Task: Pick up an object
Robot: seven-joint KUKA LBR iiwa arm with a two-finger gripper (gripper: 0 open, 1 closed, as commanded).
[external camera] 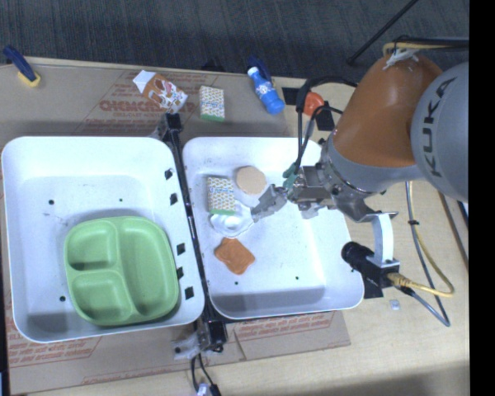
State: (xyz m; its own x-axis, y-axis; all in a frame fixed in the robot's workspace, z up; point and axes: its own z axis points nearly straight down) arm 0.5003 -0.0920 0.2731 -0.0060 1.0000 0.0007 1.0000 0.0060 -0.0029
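In the right bin (313, 279) lie a green-and-white patterned packet (220, 192), a round tan piece (250, 179), a small white and clear object (228, 221) and an orange chunk (234, 256). My gripper (261, 207) reaches in from the right and hangs low over the bin's middle left. Its tip is just right of the white object and below the tan piece. I see nothing held in it.
The left bin (33, 180) holds a green divided tray (120, 268). Behind the bins on the cardboard lie a snack wrapper (159, 91), a small patterned packet (212, 103) and a blue bottle (266, 91). Cables trail at the right.
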